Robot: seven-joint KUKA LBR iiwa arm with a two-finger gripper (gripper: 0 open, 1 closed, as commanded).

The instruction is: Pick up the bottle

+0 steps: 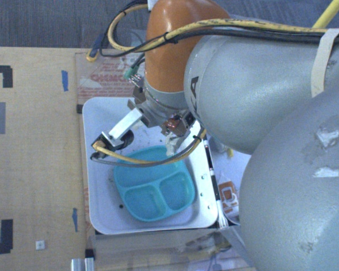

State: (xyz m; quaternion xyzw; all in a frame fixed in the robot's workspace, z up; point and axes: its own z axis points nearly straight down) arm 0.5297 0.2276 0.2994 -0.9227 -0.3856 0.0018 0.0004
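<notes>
Step in hand: the reach, judging by the pose; the arm (pixel 260 83) leans in over the left bin (pixel 96 208) and nothing looks lifted yet
Gripper: the gripper (pixel 108 140) sits low over the bin's upper left part, pointing toward the left wall, just above the blue tray (pixel 152 196)
Grip state: cannot tell whether it is open or closed from this slant, and nothing can be seen held in it
Bottle: I cannot pick it out; if it lies in this bin, it is most likely hidden under the wrist and the orange band (pixel 169 38), which cover the bin's upper right part
Blue tray: a three-part dish lying flat in the lower half of the bin, nothing visible in its compartments
Cable: a yellow cable (pixel 141 160) loops from the wrist across the top edge of the tray, close to the gripper
Next move calls for: locating the bottle first, then coming down on it squarely and closing across its body, keeping clear of the tray rim, the bin wall and the cable loop
Writing, cardboard: red print on the cardboard sheet (pixel 101 78) behind the bin, too blurred to read
Writing, paper: a slip with an orange mark (pixel 227 193) just right of the bin, not legible
Bench marks: blue tape strips (pixel 65 81) and black corner marks (pixel 0 78), no words on them
</notes>
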